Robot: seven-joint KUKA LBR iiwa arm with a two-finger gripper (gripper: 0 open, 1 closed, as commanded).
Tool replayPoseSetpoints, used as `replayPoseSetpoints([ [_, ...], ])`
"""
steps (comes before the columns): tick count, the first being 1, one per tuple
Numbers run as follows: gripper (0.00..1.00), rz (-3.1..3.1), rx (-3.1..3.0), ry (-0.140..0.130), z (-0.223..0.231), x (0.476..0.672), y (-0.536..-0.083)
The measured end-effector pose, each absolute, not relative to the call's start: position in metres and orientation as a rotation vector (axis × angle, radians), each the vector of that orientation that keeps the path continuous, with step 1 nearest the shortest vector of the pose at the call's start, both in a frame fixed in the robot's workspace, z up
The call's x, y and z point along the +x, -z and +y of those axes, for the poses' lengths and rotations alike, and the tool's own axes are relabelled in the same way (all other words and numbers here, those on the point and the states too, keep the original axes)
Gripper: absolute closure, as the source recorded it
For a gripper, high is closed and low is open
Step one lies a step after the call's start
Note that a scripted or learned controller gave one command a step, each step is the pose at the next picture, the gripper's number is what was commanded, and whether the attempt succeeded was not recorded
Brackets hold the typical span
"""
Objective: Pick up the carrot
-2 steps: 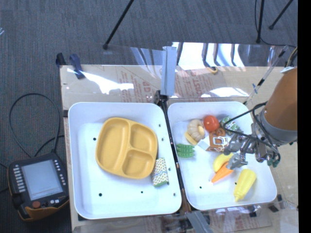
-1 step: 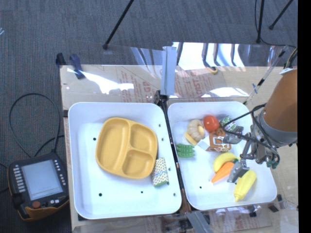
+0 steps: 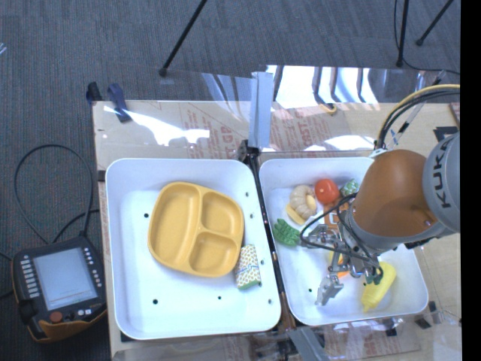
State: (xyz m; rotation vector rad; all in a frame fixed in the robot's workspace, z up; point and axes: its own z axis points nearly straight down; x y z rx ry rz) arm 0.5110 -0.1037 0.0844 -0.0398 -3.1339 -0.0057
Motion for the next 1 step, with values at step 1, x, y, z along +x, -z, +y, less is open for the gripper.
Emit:
replayPoseSetpoints([
  [1, 1.0, -3.138, -0.037, 0.007, -0.1027, 0.513, -0.0954],
])
